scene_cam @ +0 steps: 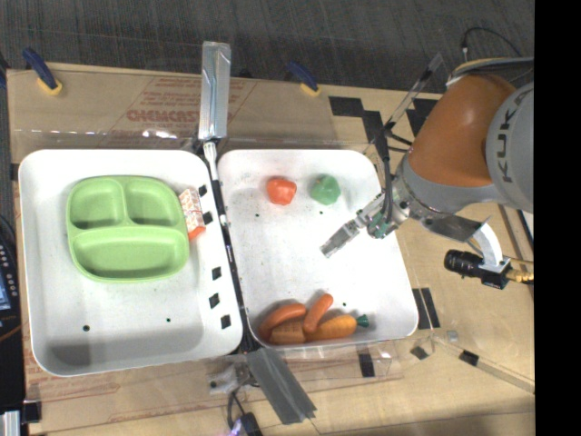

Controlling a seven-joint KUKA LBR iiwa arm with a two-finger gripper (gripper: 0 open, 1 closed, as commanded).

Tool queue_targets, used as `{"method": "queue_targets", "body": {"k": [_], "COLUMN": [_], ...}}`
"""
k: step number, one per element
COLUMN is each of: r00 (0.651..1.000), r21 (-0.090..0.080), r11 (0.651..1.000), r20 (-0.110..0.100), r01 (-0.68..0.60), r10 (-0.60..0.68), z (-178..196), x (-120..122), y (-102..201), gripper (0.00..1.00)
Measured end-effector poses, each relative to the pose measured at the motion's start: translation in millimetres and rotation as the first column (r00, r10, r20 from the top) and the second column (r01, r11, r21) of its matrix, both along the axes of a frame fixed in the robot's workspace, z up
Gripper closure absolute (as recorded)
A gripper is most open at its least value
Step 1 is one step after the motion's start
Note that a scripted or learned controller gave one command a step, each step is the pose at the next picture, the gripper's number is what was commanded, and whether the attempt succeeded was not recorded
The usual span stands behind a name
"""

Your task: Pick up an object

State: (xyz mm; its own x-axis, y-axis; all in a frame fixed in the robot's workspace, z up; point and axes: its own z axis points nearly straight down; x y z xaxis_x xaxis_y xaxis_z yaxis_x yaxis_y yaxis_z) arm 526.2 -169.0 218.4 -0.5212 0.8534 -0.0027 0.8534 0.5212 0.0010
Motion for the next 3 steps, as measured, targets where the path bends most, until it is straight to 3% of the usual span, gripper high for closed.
{"method": "queue_targets", "body": {"k": [1, 2, 3], "r00": [1.000, 0.967, 0.965], "r21": [0.004, 0.003, 0.002], "r11": [1.000, 0.967, 0.965], "r20": [-0.008, -0.007, -0.001], "r01": [0.003, 0.256, 0.262], "r10": [-0.003, -0.256, -0.262], "z": [-114, -127, -26], "x": [-51, -49, -49], "y": [36, 63, 81], "gripper": [0.00, 0.00, 0.00]}}
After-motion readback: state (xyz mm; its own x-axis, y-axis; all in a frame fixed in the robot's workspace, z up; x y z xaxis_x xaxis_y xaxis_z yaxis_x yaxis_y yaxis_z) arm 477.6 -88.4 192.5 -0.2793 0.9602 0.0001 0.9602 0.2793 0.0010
